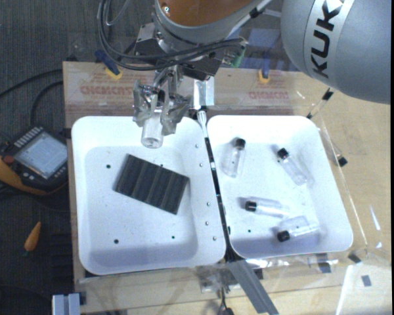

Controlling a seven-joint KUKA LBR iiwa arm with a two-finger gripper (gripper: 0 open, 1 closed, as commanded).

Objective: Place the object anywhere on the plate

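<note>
A dark ribbed plate (151, 184) lies flat in the left white bin (95, 251), slightly left of its middle. My gripper (159, 115) hangs over the bin's far edge, above and just behind the plate. A clear glass vial (152, 134) sticks out below the fingers and is gripped between them, its open end tilted towards the camera. The vial is in the air and is not touching the plate. The orange-banded wrist and the grey arm cover the top of the view.
The right white bin (328, 176) holds several clear vials with black caps, such as one near its far left (234, 156) and one near its front (295, 228). A black divider (213, 182) runs between the bins. A teach pendant (39, 156) lies to the left of the bench.
</note>
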